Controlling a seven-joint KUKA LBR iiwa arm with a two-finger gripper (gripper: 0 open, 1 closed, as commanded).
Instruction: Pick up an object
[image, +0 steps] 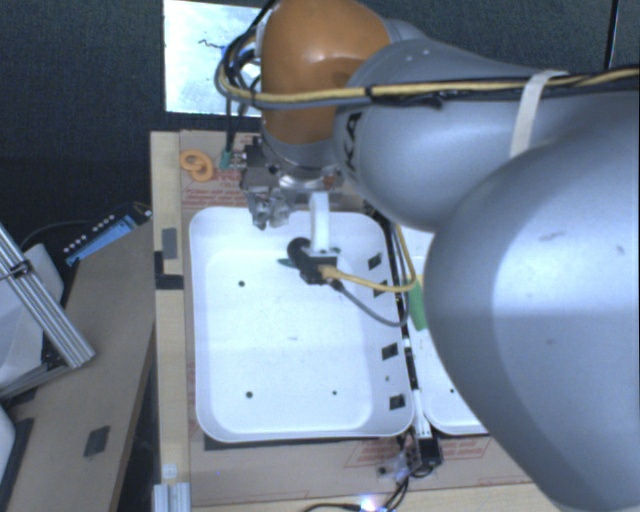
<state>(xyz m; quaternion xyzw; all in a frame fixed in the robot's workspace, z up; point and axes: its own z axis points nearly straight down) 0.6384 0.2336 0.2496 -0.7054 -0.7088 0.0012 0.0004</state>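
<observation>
The claw (266, 210) is seen low over the far edge of the left bin (262, 352), close to that bin's far wall. Whether it is open or closed cannot be told from this angle, and nothing can be seen held in it. The one loose thing that can be made out is a small orange object (197, 164), ring-like in outline. It lies on the desk (170, 335) just outside the far left corner of the left bin, near the claw but apart from it. Much of the right bin (455, 418) is covered by the arm (500, 220), so what lies there is hidden.

The step in hand is judged to be the approach to a grasp, with the pick not yet made. For it to be done well, the claw should be brought squarely over the chosen object before it is lowered, and opened wider than the object. As the orange object looks thin and flat, it is likely to be pushed aside unless the descent is carried right down to the surface. The raised rim of the left bin beside it should be cleared. The lift should be begun only after a firm closure, and kept slow and straight
</observation>
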